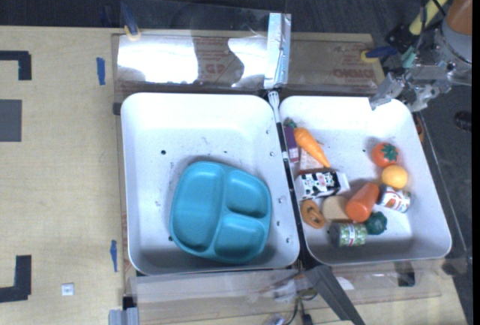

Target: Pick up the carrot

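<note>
- Pale wood forms the bench (pixel 60 188), on which two shallow white bins are set side by side; dark carpet-like flooring is seen beyond the far edge.
- A clear plastic sheet (pixel 199 53) with bright glare is seen behind the left bin (pixel 142 121).
- A blue divided tray (pixel 221 211) is seen lying in the left bin, toward its near side.
- The carrot (pixel 311 148) is found in the right bin (pixel 435 233), near the bin's left wall and toward the far side, lying at a slant with its green end pointed to the far left corner.
- A black-and-white patterned carton (pixel 321 183) is placed just beside the carrot's tip, on the near side.
- A brown ring-shaped piece (pixel 313 213) and a green can (pixel 349 234) are seen nearer the front of that bin.
- An orange-red bottle-shaped item (pixel 362 201) lies tilted in the middle; a small red-and-white can (pixel 394 200) lies just beside it.
- A tomato (pixel 385 153) and a yellow-orange round fruit (pixel 394 177) are seen near the right wall.
- The gripper (pixel 401 91) is seen over the right bin's far right corner, well apart from the carrot.
- Whether the jaws are spread or pressed together cannot be told; nothing is seen held.
</note>
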You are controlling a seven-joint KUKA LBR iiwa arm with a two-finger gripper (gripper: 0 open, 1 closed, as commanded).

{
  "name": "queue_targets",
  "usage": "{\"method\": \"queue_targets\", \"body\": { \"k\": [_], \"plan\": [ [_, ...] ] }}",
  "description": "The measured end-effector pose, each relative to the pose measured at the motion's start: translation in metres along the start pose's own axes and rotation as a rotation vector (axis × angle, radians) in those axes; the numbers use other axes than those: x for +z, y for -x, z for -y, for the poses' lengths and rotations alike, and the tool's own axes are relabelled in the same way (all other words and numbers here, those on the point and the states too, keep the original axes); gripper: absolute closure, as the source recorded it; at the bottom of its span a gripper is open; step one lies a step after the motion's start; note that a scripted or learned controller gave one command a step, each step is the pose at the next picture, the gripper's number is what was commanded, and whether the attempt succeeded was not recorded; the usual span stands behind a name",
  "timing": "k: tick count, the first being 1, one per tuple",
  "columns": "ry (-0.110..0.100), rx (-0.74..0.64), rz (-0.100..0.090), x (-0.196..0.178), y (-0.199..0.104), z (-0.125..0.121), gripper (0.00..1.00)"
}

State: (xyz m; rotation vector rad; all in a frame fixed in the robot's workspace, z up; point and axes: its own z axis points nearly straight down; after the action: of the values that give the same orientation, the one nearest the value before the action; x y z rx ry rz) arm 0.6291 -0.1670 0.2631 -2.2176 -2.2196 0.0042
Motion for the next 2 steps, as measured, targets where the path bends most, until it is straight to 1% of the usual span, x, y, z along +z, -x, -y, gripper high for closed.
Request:
{"method": "queue_targets", "body": {
  "k": [1, 2],
  "plan": [
    [-0.002, -0.421, -0.002, 0.058, -0.058, 0.049, 0.0],
    [0.015, -0.508, 0.006, 0.162, -0.066, 0.008, 0.0]
  ]
}}
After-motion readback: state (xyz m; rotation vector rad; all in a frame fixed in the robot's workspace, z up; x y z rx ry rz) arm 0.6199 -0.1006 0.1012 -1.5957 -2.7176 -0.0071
